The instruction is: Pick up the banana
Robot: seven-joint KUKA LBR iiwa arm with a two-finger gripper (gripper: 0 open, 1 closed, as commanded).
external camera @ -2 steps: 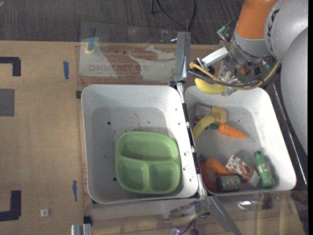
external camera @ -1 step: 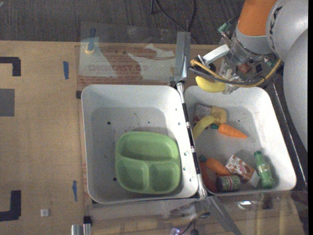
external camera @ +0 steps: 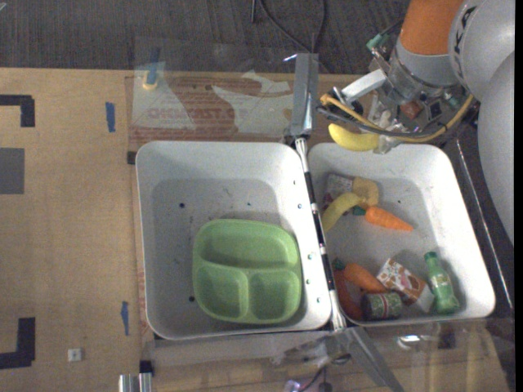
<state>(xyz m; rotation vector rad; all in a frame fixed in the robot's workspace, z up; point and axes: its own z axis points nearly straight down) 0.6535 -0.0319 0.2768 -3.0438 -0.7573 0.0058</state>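
At the near edge, the worktop (external camera: 65, 284) shows its bare brown surface with dark tape marks along the left side. Moving right, the left bin (external camera: 163, 170) carries a green divided tray (external camera: 245, 272) toward its near right corner. Next comes the right bin (external camera: 470, 219), and it is crowded: along its near wall lie an orange carrot (external camera: 359, 278), a small dark can (external camera: 382, 305), a little carton (external camera: 398, 275) and a green bottle (external camera: 441, 282); farther in are a second carrot (external camera: 387, 218), a pale yellow curved piece (external camera: 340, 208) close to the left wall, and another yellowish item (external camera: 367, 189) that I cannot name for sure.

The banana (external camera: 354, 138) hangs above the far left corner of the right bin, clear of the things on the bin floor, just under the tool (external camera: 384, 133) and the tangle of cables at the wrist. It sits against the tool's underside, but the fingers are hidden behind the wrist hardware, so I cannot tell whether the tool is clenched on the fruit or merely beside it. The arm (external camera: 441, 23), grey with its orange band, comes in from the far right.

By my reading, the task is at the lift stage: the banana looks raised off the bin rather than resting in it. What follows would call for a steady rise without swinging, since a curved, smooth fruit caught near one end could twist or slip out
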